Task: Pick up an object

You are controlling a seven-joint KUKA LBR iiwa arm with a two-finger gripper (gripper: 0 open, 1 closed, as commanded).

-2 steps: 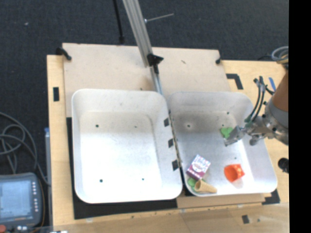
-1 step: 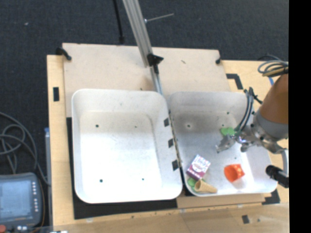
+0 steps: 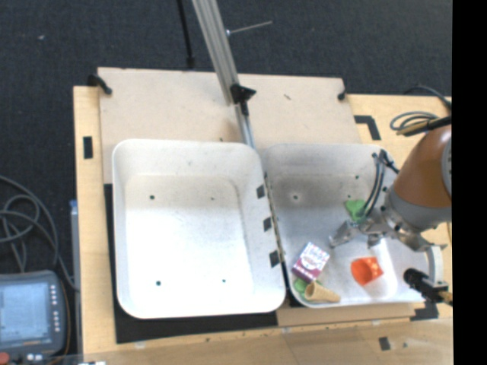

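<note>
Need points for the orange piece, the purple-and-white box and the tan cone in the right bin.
orange piece (image 3: 366, 271), camera view, middle of its top face.
purple-and-white box (image 3: 310, 261), camera view, centre of its printed face.
tan cone (image 3: 323, 293), camera view, mid-length of its body.

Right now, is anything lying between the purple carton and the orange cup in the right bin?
No. In the camera view, only bare white bin floor separates the purple carton from the orange cup. The tan cone lies below that stretch.
</note>
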